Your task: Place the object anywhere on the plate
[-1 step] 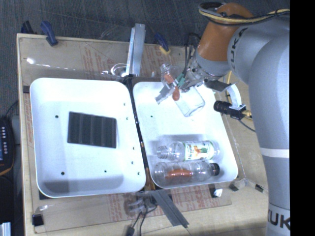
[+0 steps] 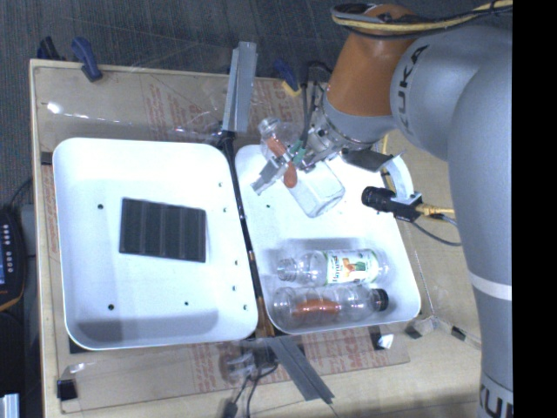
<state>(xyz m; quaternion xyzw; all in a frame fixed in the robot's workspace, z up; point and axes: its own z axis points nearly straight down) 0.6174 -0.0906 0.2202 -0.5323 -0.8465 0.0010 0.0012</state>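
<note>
Your gripper (image 2: 291, 159) is hanging over the far end of the right bin (image 2: 409, 307), its fingers closing on a clear plastic cup (image 2: 315, 190) tilted beneath them. Two clear bottles (image 2: 335, 268) are lying side by side near that bin's front. The dark plate (image 2: 164, 229) is sitting in the left bin (image 2: 78, 198).

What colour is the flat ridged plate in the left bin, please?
Dark grey, nearly black; the plate shows best in the camera view.
</note>
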